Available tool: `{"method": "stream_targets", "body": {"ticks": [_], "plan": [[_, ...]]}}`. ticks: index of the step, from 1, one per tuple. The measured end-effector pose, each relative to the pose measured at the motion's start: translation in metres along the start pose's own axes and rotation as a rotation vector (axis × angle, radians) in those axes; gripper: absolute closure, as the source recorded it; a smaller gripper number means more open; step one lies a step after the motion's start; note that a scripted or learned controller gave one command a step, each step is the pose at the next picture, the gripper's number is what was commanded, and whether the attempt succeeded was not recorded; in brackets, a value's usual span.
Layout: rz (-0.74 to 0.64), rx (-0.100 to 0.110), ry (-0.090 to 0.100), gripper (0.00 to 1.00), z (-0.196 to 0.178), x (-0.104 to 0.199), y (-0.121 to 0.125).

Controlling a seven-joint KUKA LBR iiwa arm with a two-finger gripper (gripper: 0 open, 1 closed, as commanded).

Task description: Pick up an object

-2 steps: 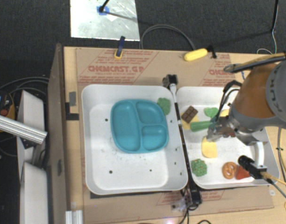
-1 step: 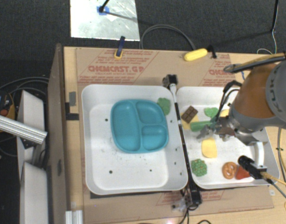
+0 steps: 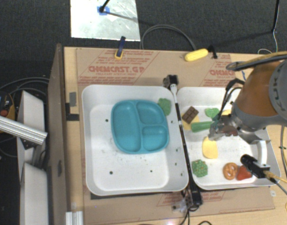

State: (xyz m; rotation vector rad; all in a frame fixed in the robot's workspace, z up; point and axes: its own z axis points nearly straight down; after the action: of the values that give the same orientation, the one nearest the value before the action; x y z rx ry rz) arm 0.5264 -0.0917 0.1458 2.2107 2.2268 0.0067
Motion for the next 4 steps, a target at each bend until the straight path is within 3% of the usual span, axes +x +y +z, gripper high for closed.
{"method": "stream_targets", "body": {"ticks": [1,2,3,4], "plan": [[0.000,0.001,0.000,0.00,0.000,0.000,0.000],[-0.003,-0.002,0.001,1.00,-0.010,0.000,0.001],[-0.002,-0.001,0.001,0.00,-0.010,0.000,0.001],[-0.006,-0.004,0.002,1.00,-0.021,0.001,0.002]]}}
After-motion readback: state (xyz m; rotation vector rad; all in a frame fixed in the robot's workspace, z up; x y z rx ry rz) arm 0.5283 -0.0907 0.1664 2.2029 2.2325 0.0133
